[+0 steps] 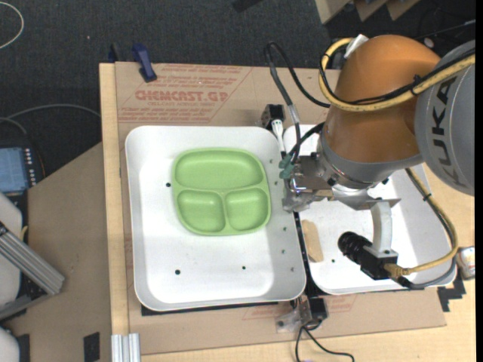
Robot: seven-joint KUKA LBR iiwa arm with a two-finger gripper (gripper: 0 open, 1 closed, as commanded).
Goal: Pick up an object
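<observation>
A light green plate with three compartments lies flat in the left bin, a little above its middle. A small tan flat piece rests at the left edge of the right bin. My gripper hangs under the big orange wrist at the seam between the two bins, just right of the plate's right rim and above the tan piece. The wrist hides most of the gripper, and I see nothing held in it.
The arm's grey and orange body covers most of the right bin. Both bins sit on a brown cardboard sheet with red print. Black cables run along the far edge between the bins.
</observation>
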